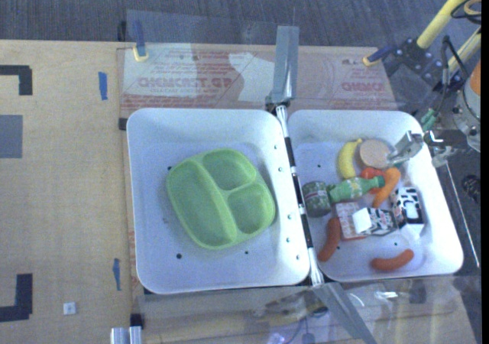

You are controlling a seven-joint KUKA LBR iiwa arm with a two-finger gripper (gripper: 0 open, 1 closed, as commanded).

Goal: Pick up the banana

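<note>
The yellow banana (349,157) lies in the right bin (439,258), near its upper left, curved and pointing up and down. A round tan disc (374,154) lies right beside it. My gripper (405,147) hangs over the bin's upper right, just past the disc, about a banana's length to the right of the banana. It holds nothing that I can see. The arm (458,124) reaches in over the bin's right rim.
Below the banana sit a green bottle (348,189), a small can (315,196), an orange carrot (388,184), a black and white item (409,205), a small box (359,220) and two sausages (330,237) (392,261). The left bin (145,258) holds a green divided plate (221,197).
</note>
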